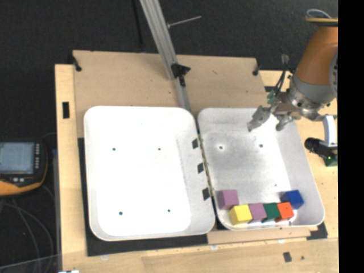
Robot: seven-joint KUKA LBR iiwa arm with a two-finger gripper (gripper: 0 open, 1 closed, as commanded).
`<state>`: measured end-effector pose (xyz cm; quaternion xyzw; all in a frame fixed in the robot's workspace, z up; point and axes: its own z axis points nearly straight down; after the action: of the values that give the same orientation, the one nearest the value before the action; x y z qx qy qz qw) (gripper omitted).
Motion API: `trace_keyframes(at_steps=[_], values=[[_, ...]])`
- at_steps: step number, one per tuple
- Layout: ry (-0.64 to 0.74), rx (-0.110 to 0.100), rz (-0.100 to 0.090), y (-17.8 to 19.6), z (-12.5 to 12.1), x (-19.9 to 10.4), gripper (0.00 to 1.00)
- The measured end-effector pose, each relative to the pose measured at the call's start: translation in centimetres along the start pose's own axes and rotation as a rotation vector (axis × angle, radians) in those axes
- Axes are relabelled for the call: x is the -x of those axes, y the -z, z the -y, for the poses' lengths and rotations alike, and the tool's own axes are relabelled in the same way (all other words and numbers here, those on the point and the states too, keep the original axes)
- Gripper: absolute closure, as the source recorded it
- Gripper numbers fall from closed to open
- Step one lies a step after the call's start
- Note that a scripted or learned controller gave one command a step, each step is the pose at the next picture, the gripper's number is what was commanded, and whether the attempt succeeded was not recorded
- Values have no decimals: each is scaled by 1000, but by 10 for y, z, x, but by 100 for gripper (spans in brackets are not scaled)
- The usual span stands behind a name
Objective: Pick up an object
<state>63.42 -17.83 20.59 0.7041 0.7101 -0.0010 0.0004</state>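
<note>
The grey arm [318, 56], orange-banded above the wrist, reaches in from the right, its gripper [269, 120] hanging with fingers spread apart.

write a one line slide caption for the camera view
Gripper, fingers spread and holding nothing, hovers over the far end of the right bin, with coloured blocks clustered along its near edge.

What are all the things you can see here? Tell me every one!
Bins: 2, white, side by side on the bench; left, right.
Blocks: 6, in the right bin's near end: purple, yellow, lilac, green, orange, blue.
Metal rail: 1, grey, slanting from the top down to the bins.
Handheld screen: 1, orange and black, far left.
Gripper: 1, grey, fingers spread, over the right bin's far end.
</note>
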Motion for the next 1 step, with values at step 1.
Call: trace_keyframes(at_steps=[1], values=[[-4,4,1,-16,-34,26,0]])
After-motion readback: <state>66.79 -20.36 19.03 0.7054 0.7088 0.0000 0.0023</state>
